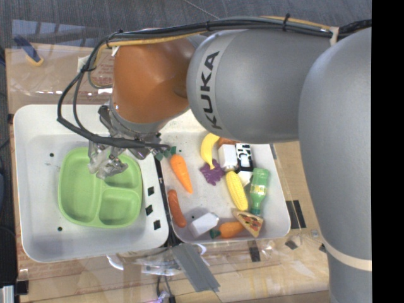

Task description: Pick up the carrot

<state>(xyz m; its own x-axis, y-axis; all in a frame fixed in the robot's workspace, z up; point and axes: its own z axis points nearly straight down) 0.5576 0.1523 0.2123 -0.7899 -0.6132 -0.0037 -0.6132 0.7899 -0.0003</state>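
Task judged not begun. The carrot lies untouched in the right bin, at that bin's ten o'clock, near the divider. The gripper hangs over the green plate in the left bin — jaw state cannot be told. Approach, grasp and lift all remain.

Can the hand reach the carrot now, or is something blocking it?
Probably yes. The carrot lies uncovered in the right bin, nothing on top. The hand hovers over the green plate in the left bin.
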